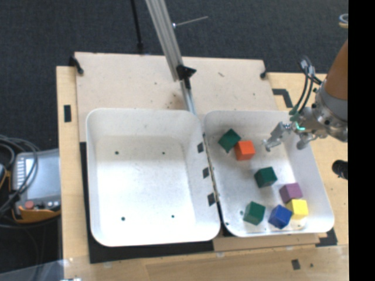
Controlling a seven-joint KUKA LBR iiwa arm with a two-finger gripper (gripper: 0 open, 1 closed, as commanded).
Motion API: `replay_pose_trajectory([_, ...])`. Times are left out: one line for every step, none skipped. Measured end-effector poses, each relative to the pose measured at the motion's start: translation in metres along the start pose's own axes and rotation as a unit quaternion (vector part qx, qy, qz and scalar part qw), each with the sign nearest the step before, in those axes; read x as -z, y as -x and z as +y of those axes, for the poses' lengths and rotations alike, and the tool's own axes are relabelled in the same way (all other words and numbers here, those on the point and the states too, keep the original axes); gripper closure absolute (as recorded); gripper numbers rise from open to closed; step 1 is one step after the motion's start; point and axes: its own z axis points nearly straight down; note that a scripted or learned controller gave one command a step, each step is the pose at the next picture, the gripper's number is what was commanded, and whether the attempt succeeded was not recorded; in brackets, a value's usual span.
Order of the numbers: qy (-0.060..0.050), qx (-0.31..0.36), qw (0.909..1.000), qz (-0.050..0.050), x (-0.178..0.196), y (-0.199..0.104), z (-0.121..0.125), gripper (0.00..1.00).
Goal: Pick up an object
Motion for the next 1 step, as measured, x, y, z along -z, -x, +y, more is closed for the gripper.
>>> replay_pose_trajectory([0.002,0.000,1.0000,-0.001,0.0022,0.0002,0.0006,0.00])
